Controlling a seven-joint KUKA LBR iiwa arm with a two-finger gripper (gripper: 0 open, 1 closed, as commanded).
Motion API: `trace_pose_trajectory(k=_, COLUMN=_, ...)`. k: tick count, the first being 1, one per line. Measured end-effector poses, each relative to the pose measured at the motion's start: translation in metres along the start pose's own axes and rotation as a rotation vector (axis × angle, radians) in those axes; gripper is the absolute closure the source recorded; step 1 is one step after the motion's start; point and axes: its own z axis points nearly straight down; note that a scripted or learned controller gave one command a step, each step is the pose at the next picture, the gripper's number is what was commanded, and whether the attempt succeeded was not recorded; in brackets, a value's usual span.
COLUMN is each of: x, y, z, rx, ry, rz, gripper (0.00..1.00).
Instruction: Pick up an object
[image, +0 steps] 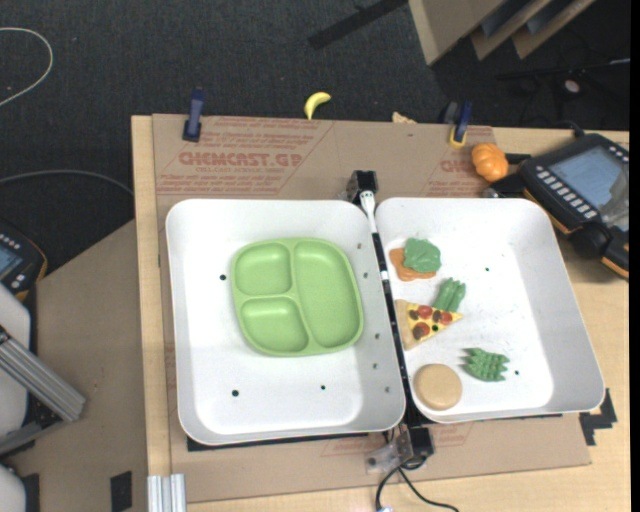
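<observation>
I'm at the start: nothing is picked yet. The toy foods lie in the right bin (520, 225), pizza slice (427, 321) (flat, awkward) by the round bun (438, 386). Next I need a descent onto one.

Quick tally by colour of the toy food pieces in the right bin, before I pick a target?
Green: 3, a leafy piece on an orange slice, a ridged stalk, a flat leaf
Orange and red: 1, pizza slice
Tan: 1, round bun
Total: 5
</observation>
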Motion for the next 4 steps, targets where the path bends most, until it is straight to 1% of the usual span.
trace_pose_trajectory(k=1, x=-0.057, y=-0.005, z=0.059, rx=0.018, ry=0.003, rz=0.012, gripper=1.00)
trace_pose_trajectory(k=2, x=-0.101, y=-0.006, z=0.099, rx=0.018, ry=0.003, rz=0.011, gripper=1.00)
trace_pose_trajectory(k=3, x=-0.060, y=-0.003, z=0.020, rx=0.002, ry=-0.001, rz=0.002, gripper=1.00)
trace_pose_trajectory(k=4, x=-0.101, y=-0.004, z=0.067, rx=0.018, ry=0.003, rz=0.011, gripper=1.00)
